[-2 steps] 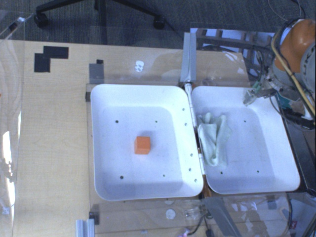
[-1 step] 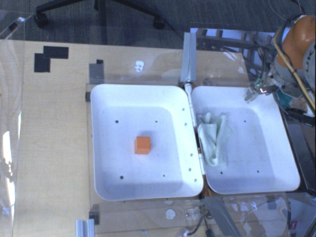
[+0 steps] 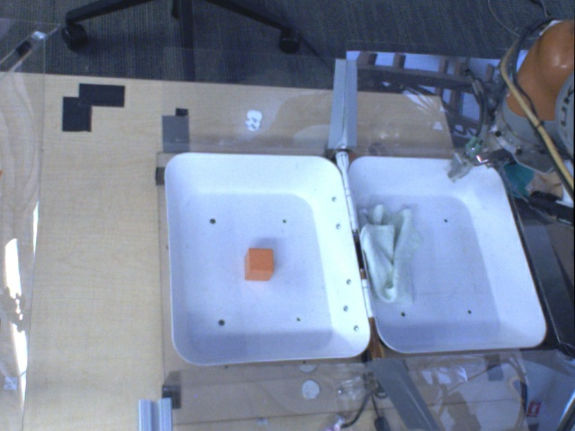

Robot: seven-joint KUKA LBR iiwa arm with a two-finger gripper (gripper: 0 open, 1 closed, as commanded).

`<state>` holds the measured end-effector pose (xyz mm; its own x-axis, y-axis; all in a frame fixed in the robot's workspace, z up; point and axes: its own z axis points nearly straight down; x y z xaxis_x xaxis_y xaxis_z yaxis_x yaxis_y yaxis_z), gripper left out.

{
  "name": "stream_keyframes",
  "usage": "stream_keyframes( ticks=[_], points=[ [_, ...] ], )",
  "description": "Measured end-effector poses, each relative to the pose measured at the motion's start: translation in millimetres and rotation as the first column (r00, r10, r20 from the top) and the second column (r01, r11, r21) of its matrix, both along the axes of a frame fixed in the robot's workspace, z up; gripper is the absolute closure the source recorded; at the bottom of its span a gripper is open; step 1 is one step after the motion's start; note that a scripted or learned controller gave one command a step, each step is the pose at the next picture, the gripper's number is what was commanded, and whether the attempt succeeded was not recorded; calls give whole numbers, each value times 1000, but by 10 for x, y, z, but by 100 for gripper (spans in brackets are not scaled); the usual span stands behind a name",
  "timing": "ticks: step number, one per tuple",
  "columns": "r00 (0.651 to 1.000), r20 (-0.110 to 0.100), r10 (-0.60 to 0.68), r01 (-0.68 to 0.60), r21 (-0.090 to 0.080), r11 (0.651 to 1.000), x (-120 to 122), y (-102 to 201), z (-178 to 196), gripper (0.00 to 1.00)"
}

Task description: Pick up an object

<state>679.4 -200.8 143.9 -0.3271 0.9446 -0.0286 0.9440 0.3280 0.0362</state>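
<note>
Orange cube (image 3: 260, 264): middle of left bin (image 3: 193, 241), well apart from gripper (image 3: 470, 162).
Pale cloth (image 3: 388, 251): right bin (image 3: 503, 268), nearer, long axis front-to-back.
Fingers: state cannot tell, nothing visibly held.

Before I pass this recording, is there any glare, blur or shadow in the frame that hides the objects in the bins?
In the camera view the orange cube is sharp and casts a soft shadow on the left bin; the pale cloth has low contrast against the right bin; reflections streak the clear panel at the left edge; the hand near the right bin's far corner is small and cluttered by cables.
</note>
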Motion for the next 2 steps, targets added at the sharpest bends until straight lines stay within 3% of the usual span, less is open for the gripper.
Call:
stream_keyframes(
  ticks=[1, 2],
  points=[
    [954, -31, 299, -299, 8, 954, -462, -39, -534, 100],
    [953, -20, 301, -301, 3, 954, -421, -28, -384, 100]
  ],
)
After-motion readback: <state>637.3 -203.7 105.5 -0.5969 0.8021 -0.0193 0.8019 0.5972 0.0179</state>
